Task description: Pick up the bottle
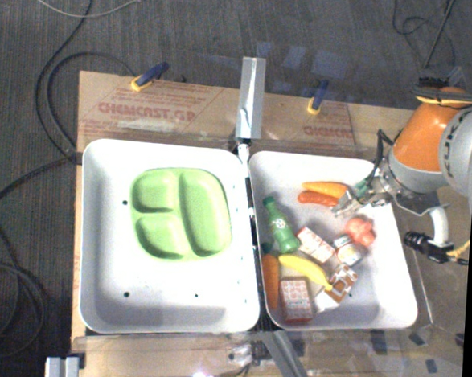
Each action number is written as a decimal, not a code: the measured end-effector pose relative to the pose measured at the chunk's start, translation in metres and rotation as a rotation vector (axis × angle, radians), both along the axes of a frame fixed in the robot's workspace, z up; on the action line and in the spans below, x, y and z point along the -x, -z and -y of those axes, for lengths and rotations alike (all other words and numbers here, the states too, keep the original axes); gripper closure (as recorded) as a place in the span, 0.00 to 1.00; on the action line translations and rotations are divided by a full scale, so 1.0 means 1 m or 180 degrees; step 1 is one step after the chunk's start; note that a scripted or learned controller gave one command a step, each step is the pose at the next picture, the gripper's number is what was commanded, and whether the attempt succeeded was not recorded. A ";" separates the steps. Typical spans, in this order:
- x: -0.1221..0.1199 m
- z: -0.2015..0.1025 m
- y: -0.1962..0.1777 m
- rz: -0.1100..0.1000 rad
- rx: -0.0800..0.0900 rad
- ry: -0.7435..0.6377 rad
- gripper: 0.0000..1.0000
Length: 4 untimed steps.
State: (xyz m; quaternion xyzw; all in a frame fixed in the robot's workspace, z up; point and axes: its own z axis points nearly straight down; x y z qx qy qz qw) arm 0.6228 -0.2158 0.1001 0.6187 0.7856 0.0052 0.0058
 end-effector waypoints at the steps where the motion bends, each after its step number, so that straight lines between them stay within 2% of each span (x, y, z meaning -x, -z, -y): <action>1: 0.075 0.009 0.007 0.0004 0.0033 -0.0863 1.00; 2: 0.085 -0.126 -0.083 -0.0047 0.0005 -0.0895 1.00; 3: 0.057 -0.204 -0.082 -0.0059 0.0001 -0.0328 1.00; 4: 0.064 -0.142 -0.084 -0.0048 0.0017 -0.1342 1.00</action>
